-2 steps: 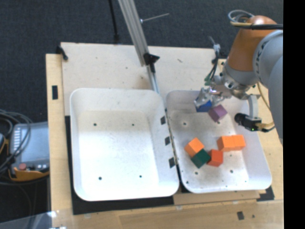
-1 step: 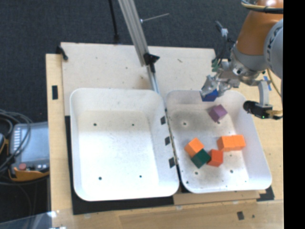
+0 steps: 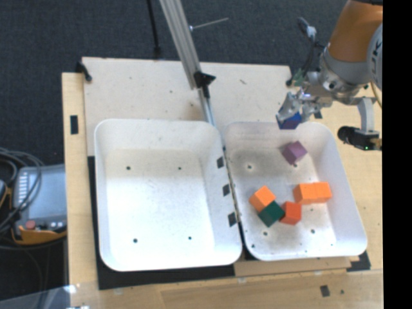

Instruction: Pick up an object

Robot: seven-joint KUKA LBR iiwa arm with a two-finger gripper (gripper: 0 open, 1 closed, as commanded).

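Note:
My gripper [image 3: 291, 111] hangs over the far edge of the right bin [image 3: 344, 172], raised above it. A small blue block [image 3: 289, 120] sits between its fingers, so the gripper is shut on that block. Below it in the bin lies a purple block [image 3: 295, 152]. Nearer the front are an orange cube [image 3: 261, 197], a dark green block [image 3: 271, 214], a small red-orange block [image 3: 292, 213] and a longer orange block [image 3: 313, 192], clustered close together.
The left bin [image 3: 161, 192] sits beside the right one, with a ridge between them. A slanted aluminium pole [image 3: 183, 37] rises from the bench behind the bins. A grey device with cables [image 3: 38, 201] lies off the bench at the left.

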